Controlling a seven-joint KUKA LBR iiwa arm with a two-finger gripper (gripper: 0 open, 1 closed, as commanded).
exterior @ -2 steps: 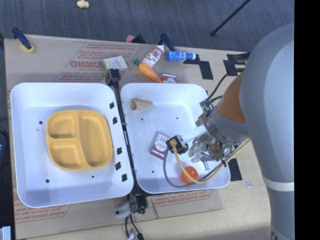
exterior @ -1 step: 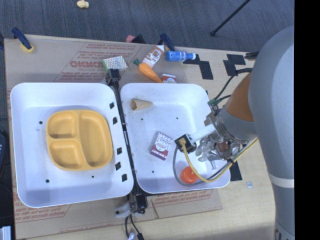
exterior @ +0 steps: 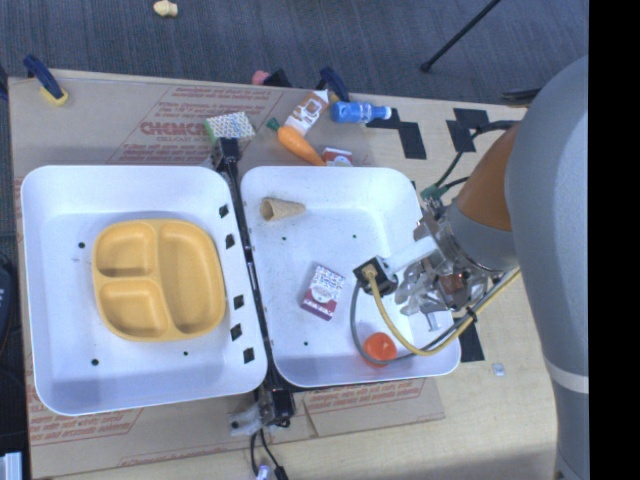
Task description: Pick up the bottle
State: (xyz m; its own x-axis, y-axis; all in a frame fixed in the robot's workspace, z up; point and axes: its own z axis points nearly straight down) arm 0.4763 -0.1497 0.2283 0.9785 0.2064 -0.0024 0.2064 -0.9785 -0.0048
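Observation:
My gripper [exterior: 427, 300] hangs low over the right side of the right bin [exterior: 330, 190], close to its right wall. A round orange thing [exterior: 379, 347] lies at the bin's front, just left of and below the gripper, partly crossed by the yellow cable; I cannot tell what it is. Two bottles lie outside the bins on the cardboard behind: a white one with an orange label [exterior: 305, 115] and a blue one [exterior: 358, 112]. Nothing shows in the gripper's hold.
The right bin also holds a tan cone [exterior: 283, 208] at the back and a small red-and-white packet [exterior: 323, 292] in the middle. A yellow divided plate [exterior: 158, 277] fills the left bin [exterior: 50, 198]. A carrot [exterior: 300, 146] and a green patterned packet [exterior: 229, 126] lie behind the bins.

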